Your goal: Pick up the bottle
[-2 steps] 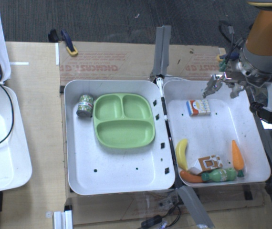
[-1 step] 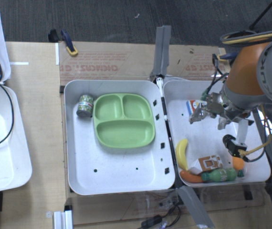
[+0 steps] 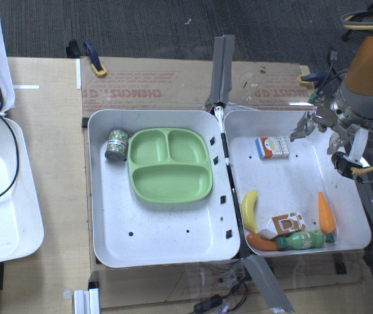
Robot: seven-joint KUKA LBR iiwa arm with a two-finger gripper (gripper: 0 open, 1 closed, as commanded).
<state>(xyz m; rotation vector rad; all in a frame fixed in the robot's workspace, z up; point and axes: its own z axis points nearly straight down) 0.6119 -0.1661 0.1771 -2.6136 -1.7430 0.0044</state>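
Item 1, bottle: green, small, lying on its side at the front wall of the right bin, well below the tool in the view, a bit to its left. You should expect it light, stiff plastic, smooth and round, so apt to roll or slip. Best hold by my guess: across the body mid-length, jaws square to its long axis. Crowded spot, so watch the neighbours.

Item 2, tool: hangs over the right bin's far right part, apart from all contents. Holds nothing that you can see; can't tell whether wide or narrow.

Item 3, right bin contents: red-blue-white box, near the tool's left; upright carrot, below the tool, just above the bottle's end; banana; small brown-white carton, just behind the bottle; second carrot, touching or nearly touching the bottle's cap end.

Item 4, left bin: far left of the tool. Holds green divided plate, nothing on it, and a small can just beside the plate.

Item 5, worktop: carries both bins.
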